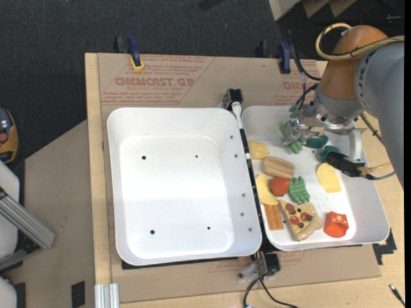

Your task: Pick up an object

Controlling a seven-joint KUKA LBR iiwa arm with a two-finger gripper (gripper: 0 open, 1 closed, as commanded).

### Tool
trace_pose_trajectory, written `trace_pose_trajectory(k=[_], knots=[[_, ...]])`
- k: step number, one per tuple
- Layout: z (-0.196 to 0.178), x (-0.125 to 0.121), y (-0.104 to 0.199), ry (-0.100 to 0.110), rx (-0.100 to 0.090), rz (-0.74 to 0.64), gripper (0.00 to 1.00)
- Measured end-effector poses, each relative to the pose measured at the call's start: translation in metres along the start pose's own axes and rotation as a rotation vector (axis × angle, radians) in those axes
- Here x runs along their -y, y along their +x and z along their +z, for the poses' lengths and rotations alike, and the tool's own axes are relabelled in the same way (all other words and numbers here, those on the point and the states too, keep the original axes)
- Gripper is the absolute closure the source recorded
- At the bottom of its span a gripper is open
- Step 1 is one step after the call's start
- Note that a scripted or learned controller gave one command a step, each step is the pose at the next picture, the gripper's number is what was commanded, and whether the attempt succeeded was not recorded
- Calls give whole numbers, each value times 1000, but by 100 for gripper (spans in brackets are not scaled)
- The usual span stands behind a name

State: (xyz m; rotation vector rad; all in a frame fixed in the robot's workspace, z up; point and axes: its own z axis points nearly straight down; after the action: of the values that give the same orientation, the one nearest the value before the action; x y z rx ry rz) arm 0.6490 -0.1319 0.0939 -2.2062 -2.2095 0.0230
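My gripper (296, 132) hangs low over the far end of the right bin (376, 218), the grey arm with its orange band coming in from the right. A green toy vegetable (293, 145) lies right beneath it, touching or nearly so, and whether the gripper holds it is unclear. A teal piece (316, 142) sits just to the right. Nearer the front lie a bread roll (278, 167), a red tomato (279, 186), a green leafy piece (298, 190), a yellow cheese wedge (329, 178), a pizza slice (300, 219) and a red pepper (336, 224).
The left bin (122, 172) stands beside the right one, their rims meeting along a line of black clips (234, 99). A small yellow piece (259, 149), a yellow slice (264, 189) and an orange cracker (273, 215) lie against the right bin's left wall.
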Motion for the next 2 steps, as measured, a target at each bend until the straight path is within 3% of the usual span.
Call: trace_pose_trajectory(k=[1, 2], knots=[[-11, -1, 0, -3, 1, -1, 100], [9, 3, 5, -21, 3, 2, 100]])
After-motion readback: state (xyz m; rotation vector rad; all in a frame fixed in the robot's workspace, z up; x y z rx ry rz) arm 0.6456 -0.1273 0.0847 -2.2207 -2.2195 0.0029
